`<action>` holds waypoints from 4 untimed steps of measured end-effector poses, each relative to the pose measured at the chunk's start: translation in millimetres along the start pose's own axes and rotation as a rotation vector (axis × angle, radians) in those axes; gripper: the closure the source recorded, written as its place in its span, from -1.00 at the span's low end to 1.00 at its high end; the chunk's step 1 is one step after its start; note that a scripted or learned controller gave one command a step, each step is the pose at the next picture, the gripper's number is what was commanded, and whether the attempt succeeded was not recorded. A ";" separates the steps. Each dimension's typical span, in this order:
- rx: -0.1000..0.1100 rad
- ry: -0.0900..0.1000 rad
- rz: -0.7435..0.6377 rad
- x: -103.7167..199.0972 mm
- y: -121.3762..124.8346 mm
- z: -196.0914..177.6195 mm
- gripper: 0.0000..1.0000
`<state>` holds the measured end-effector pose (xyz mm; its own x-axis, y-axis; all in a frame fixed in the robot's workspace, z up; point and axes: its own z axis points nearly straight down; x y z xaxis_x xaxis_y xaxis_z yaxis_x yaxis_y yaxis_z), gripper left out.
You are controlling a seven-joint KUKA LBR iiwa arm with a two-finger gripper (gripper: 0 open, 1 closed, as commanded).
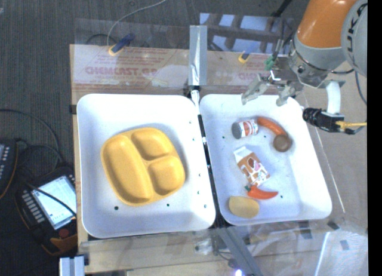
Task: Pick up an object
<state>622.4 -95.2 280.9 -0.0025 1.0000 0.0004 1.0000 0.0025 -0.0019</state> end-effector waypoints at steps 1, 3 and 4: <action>0.001 -0.003 0.004 -54.6 17.8 72.6 -1.00; -0.003 0.000 -0.001 -112.5 19.9 187.4 -1.00; -0.002 0.002 -0.001 -111.1 19.9 178.7 1.00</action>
